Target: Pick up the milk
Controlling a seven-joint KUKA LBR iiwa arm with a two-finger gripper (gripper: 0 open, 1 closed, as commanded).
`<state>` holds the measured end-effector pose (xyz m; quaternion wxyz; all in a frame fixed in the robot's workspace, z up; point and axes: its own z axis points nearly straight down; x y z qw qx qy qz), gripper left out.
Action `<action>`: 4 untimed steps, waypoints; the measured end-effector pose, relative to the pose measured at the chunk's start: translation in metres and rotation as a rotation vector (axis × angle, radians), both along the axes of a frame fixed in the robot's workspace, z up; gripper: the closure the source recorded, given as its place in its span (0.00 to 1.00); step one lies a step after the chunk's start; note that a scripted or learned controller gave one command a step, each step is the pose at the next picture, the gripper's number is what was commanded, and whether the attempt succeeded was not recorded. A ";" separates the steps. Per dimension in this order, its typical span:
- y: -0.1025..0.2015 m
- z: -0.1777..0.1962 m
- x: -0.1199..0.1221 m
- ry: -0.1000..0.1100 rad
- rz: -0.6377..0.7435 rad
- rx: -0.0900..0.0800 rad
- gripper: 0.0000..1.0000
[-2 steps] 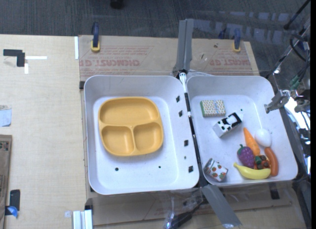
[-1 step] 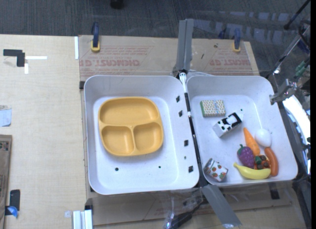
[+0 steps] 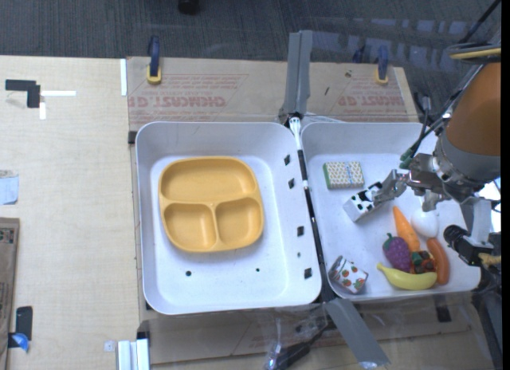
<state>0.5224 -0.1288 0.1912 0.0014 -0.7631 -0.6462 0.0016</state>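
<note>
The milk (image 3: 362, 203) is a small carton with black and white cow patches, lying tilted on the floor of the right bin (image 3: 374, 143), near its middle. My gripper (image 3: 393, 186) is low in that bin, right at the carton's upper right end and seemingly touching it. The grey wrist and orange band reach in from the right edge and hide the bin's right wall.
A patterned box (image 3: 343, 174) lies just behind the milk. In front and to the right are a carrot (image 3: 404, 228), a white egg (image 3: 426, 223), grapes (image 3: 396, 249), a banana (image 3: 408, 278) and a small printed carton (image 3: 348, 275). A yellow divided plate (image 3: 211, 202) sits in the left bin (image 3: 151, 225).
</note>
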 end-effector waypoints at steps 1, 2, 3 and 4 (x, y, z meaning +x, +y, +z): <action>0.025 -0.099 0.030 -0.003 0.173 -0.001 0.00; 0.024 -0.090 0.030 -0.002 0.168 0.000 1.00; 0.009 0.034 0.137 -0.005 0.176 -0.002 1.00; 0.009 0.033 0.137 -0.003 0.175 -0.002 0.00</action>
